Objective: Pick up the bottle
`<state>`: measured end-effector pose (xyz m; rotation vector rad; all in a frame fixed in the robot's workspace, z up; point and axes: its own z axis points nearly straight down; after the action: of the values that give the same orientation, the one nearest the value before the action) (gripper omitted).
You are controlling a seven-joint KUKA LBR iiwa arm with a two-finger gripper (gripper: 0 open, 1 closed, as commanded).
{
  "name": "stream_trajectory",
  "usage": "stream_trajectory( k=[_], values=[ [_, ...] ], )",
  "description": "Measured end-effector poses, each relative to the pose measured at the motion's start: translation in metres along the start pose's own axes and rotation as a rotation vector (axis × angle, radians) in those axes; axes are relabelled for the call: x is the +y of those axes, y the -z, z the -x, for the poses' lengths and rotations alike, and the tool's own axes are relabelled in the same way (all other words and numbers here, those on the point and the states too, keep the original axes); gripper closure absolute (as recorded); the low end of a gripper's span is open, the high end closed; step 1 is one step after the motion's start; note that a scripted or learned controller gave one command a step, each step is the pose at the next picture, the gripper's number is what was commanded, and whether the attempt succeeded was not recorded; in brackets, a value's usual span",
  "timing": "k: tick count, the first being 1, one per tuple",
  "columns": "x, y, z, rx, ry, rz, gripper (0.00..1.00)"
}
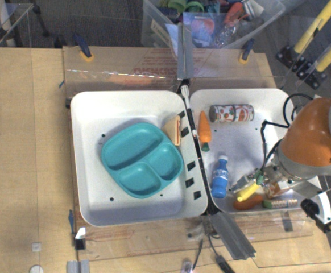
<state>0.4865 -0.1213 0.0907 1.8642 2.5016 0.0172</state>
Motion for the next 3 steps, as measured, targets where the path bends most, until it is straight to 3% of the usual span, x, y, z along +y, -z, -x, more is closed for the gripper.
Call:
stream_trajectory(
  k=[1,2,3],
  values=[
    [0.087,0.092,-0.021,0.012,0.183,-0.019,0.0],
    [0.061,0.001,-0.003,0.012,0.223,-0.017,0.0],
    [0.037,-0.001,-0.01,0.002,0.103,-0.004,0.0]
  ],
)
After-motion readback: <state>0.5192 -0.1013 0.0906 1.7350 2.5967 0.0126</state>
